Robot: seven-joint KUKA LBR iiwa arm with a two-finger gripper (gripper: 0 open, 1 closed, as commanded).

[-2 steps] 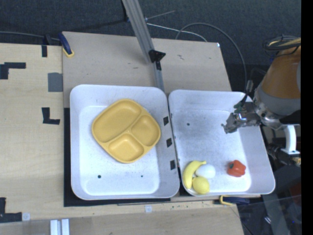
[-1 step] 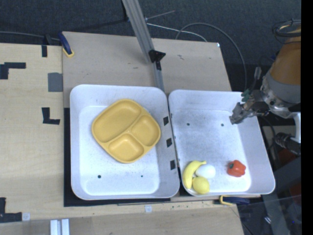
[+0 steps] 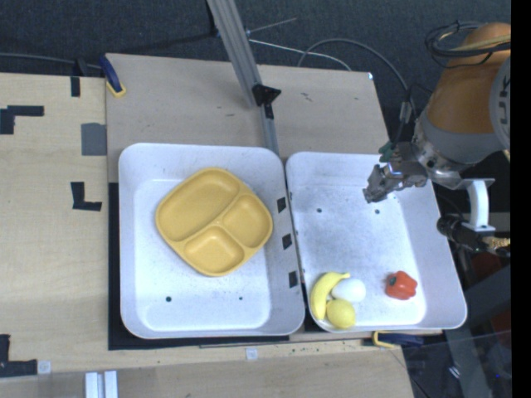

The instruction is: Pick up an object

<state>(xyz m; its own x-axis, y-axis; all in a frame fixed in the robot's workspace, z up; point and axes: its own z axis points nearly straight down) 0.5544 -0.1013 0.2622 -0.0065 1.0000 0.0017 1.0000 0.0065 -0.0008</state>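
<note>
While the arm leans in from the right, its gripper [image 3: 375, 191] hangs over the upper part of the right bin [image 3: 348, 168], and I cannot tell how it is set.
Well below the gripper, in the bin's near corner, a banana [image 3: 324, 289], a white egg [image 3: 350, 290] and a lemon [image 3: 341, 313] huddle touching; a red pepper [image 3: 401, 285] sits just beside them. Off to its left, a yellow divided plate [image 3: 214, 220] fills the left bin [image 3: 137, 247].

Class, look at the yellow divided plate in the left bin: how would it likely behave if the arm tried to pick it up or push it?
The plate looks like stiff moulded plastic, so probably rigid and light. Lying flat and wide, it would likely slide rather than roll or tip. Its low rim may be hard to pinch.
</note>
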